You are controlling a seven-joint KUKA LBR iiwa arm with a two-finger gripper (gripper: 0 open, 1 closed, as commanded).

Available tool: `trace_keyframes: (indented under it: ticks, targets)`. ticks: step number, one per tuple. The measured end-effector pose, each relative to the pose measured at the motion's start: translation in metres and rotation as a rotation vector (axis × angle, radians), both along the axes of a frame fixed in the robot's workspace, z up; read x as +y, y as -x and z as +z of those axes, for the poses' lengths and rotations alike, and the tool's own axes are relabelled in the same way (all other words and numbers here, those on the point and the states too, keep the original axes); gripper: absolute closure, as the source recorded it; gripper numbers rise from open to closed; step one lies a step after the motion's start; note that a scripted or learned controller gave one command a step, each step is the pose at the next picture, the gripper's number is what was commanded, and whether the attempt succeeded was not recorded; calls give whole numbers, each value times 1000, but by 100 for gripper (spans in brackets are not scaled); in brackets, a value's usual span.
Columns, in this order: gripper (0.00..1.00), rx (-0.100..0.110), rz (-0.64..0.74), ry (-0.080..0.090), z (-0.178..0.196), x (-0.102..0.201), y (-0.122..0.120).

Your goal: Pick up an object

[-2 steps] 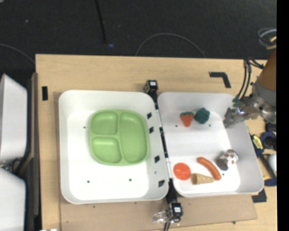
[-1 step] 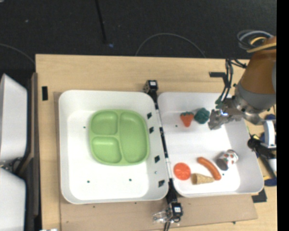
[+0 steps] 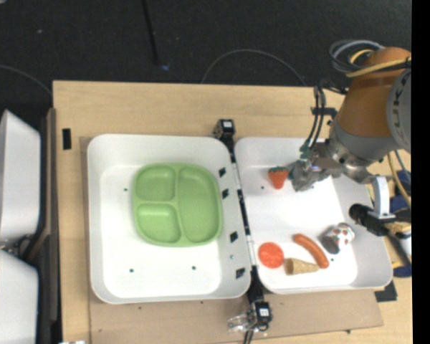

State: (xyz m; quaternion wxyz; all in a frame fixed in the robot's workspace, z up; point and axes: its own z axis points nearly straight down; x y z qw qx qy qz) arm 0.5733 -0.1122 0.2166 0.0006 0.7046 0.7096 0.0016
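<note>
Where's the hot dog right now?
The hot dog lies in the right bin, near its front edge in the camera view, between the red disc and the grey-white toy, just above the cone.

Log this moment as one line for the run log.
end effector: right bin, beside orange-red toy | grasp: unconfirmed | sausage, red disc, cone: front | green divided plate: left bin

Grey arm w/ orange band reaching in from right, hand [image 3: 299,175] low, pointing left
</note>
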Motion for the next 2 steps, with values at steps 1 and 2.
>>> trace_keyframes:
  ticks: [1,2]
  targets:
    - [100,-1,0,0,15,50,1]
    - [100,1,1,0,26,106,-7]
